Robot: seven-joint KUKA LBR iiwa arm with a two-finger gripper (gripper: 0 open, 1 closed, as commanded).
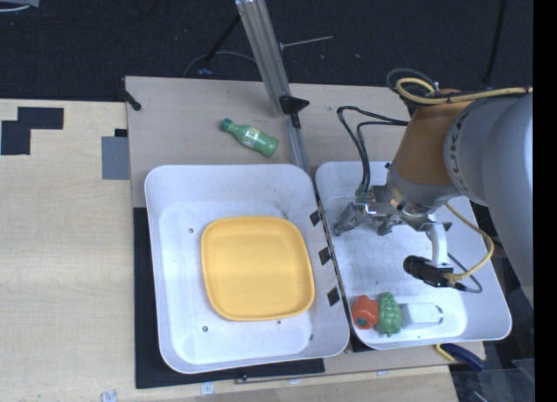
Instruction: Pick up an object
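Dark carpet strewn with cables lies behind a pale wooden bench, which bears two shallow white bins side by side. Largest in view is the grey arm with its orange band, reaching in from the right over the right bin. Its gripper hangs low above that bin's upper left part, near the wall shared with the left bin; whether the claw is spread or pressed together I cannot tell. A yellow square plate lies flat in the middle of the left bin. A slanted aluminium rail rises at the back of the bench, with a green bottle lying on its side just left of it. Against the right bin's lower left wall sit a red toy and a green toy, touching, with a small clear white piece just beside them, all apart from the gripper.
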